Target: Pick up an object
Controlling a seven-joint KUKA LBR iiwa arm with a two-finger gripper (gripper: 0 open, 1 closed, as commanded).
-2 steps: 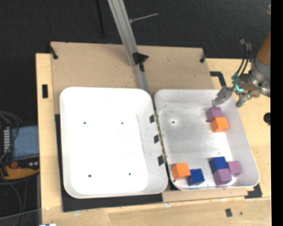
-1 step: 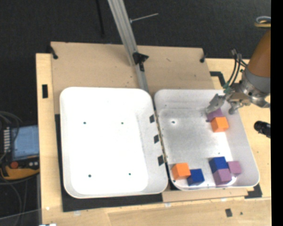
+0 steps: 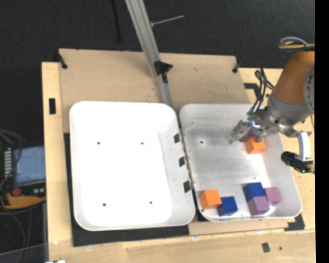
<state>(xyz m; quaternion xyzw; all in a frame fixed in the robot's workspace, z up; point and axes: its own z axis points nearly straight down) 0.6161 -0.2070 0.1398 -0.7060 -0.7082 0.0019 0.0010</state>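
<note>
My gripper (image 3: 249, 133) hangs over the upper right part of the right bin (image 3: 219, 158). A small orange block (image 3: 256, 146) sits directly under the gripper's tip, touching it or very close to it. I cannot make out whether the block is in its grasp or resting on the bin floor. Along the front of this bin lie another orange block (image 3: 210, 198), a blue block (image 3: 227, 205), a second blue block (image 3: 254, 190), a purple block (image 3: 258, 204) and a pale purple block (image 3: 273, 195).
The left bin (image 3: 123, 163) stands beside the right one, separated by a rim with black clips (image 3: 182, 160). A metal post (image 3: 145, 34) slants up from the back of the bench between the bins.
</note>
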